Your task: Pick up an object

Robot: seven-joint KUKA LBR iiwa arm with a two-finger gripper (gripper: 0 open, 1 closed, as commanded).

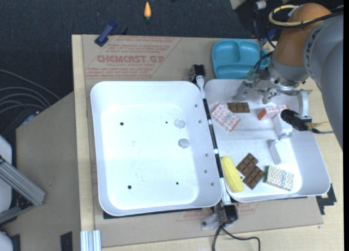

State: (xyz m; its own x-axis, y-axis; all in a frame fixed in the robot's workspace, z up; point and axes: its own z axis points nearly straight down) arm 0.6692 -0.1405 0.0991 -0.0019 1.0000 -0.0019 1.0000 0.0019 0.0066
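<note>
Basically, hand (260,90) sits at the right bin's (305,181) far edge, over the small brown block (238,107); can't tell its state. Block looks light, stiff, flat: pinch across the short sides. Patterned packet (224,117) nearly touches it, red-white piece (271,112) just right.

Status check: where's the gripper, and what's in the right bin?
Gripper over right bin's far end, by small brown block. Corn cob, chocolate bar, patterned packets lie apart. Nothing blocking.
</note>
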